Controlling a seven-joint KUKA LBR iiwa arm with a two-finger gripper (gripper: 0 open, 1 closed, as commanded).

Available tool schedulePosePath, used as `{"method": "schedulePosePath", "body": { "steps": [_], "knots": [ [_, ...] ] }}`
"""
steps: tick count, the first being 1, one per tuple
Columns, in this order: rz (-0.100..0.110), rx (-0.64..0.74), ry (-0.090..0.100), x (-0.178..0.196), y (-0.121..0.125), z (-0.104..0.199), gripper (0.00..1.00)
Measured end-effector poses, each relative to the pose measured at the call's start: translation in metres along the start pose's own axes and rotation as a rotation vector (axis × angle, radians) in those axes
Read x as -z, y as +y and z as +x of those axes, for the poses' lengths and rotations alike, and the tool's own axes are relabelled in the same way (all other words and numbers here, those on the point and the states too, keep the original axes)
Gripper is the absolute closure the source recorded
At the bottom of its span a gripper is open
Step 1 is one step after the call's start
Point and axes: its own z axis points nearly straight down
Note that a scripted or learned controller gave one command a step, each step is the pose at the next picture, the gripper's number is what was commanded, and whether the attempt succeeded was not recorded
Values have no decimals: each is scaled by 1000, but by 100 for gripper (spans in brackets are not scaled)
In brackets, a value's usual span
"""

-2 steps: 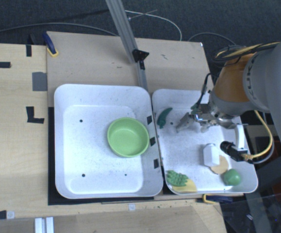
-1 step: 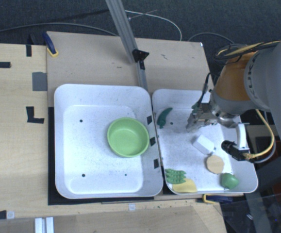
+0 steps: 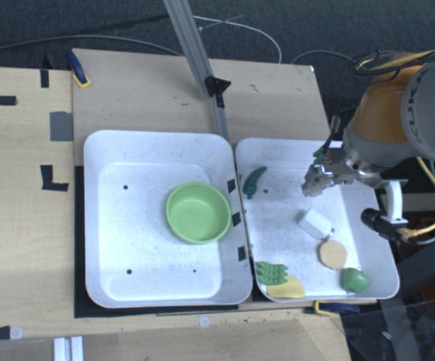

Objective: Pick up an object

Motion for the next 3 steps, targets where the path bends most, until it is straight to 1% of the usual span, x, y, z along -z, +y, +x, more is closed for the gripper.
{"method": "schedulePosePath", "body": {
  "steps": [1,2,3],
  "knots": [
    [-2,3,0,55,4,10,100],
    [2,2,1,79,4,11,100],
    [6,7,3,66,17,72,100]
  ]
}}
